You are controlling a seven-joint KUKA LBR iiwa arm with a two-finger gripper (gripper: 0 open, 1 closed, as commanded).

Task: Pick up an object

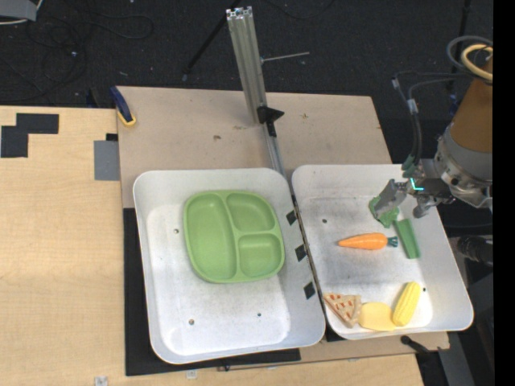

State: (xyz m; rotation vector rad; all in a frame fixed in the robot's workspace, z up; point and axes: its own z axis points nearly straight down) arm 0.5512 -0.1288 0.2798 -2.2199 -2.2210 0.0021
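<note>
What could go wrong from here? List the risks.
1. The gripper hovers near the right bin's far rim, above the toy carrot; a straight descent may miss it.
2. The green stick lies right by the carrot's leafy end and could get nudged or pinched along.
3. The corn cob and pizza slice crowd the near corner.

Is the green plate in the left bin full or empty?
Empty. The plate lies flat in the left bin, and all three compartments show only bare green.
</note>
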